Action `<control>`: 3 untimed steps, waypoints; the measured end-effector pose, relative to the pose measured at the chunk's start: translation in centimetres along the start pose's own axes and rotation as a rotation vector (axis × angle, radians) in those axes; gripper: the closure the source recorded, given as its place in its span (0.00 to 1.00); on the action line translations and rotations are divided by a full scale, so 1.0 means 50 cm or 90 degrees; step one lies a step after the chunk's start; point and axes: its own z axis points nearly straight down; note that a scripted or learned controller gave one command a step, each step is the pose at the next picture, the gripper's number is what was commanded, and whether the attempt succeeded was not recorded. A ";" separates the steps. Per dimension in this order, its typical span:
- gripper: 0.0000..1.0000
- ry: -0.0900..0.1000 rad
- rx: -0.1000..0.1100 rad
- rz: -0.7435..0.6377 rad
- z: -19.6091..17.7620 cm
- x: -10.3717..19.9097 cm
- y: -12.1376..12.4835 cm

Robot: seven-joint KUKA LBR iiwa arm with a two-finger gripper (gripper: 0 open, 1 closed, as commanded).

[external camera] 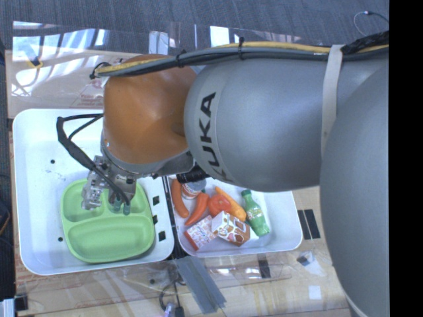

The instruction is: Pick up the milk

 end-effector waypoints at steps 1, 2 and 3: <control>1.00 0.000 0.000 -0.075 0.154 -0.086 -0.097; 1.00 -0.002 -0.001 -0.060 0.055 0.000 -0.034; 1.00 -0.004 -0.002 -0.152 -0.162 0.018 0.048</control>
